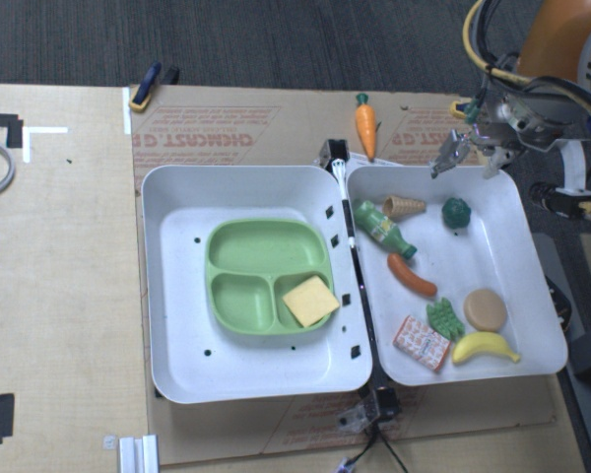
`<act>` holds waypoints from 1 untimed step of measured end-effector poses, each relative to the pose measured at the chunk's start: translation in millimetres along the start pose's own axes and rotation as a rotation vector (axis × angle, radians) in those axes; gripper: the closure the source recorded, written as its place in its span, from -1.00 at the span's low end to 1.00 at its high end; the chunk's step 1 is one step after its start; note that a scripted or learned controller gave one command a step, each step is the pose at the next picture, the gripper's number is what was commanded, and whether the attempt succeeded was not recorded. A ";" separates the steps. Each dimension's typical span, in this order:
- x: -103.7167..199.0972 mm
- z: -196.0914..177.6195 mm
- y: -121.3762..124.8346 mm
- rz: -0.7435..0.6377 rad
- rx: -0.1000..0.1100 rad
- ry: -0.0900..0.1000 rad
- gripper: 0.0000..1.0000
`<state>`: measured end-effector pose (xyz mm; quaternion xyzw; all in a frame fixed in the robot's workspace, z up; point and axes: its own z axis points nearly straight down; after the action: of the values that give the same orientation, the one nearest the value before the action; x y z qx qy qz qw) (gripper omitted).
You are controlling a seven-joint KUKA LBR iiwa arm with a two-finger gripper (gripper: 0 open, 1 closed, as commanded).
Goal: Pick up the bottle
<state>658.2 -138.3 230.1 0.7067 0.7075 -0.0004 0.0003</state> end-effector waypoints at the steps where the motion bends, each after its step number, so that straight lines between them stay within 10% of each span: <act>1: -0.3 -9.9 0.5 -0.003 -0.001 -0.002 1.00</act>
<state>658.7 -138.5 240.0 0.7057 0.7085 -0.0005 0.0013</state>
